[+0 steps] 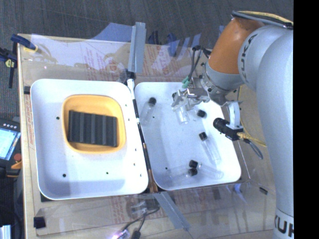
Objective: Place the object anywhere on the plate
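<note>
The gripper (183, 97) hangs low over the right bin (169, 148), where clear tubes (209, 146) with black caps lie scattered, probably to pick one for the yellow plate (92, 105) in the left bin (50, 163).

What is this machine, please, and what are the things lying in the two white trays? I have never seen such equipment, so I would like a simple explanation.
The big grey and orange shape is a robot arm. It reaches in from the right, and one fixed camera looks down on the bench at a slant. At the arm's tip is a small metal gripper, which hangs over the upper part of the right bin. Several small clear vials with black caps lie in that bin, for example one near its left wall and one further right. The left bin holds a yellow plate with a dark ribbed insert. Whether the gripper holds anything is too small to tell.
</note>
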Controlling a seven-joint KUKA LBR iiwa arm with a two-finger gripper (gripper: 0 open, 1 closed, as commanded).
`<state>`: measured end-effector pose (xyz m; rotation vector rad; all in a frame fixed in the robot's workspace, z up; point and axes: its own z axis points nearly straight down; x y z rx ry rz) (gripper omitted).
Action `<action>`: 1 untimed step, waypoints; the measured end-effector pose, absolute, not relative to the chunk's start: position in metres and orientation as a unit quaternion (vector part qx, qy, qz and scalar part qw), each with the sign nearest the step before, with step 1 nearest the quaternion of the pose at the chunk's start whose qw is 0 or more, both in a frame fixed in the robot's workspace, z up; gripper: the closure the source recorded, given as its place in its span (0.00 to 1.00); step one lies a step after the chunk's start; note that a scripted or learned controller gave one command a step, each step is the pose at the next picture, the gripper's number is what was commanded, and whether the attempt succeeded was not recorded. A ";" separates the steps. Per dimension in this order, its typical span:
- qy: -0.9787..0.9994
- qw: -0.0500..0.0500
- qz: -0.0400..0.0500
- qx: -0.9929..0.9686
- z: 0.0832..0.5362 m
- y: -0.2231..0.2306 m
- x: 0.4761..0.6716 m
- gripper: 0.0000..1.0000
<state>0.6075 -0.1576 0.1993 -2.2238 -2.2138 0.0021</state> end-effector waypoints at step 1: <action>-0.725 0.001 0.001 -0.689 0.228 -0.085 0.602 1.00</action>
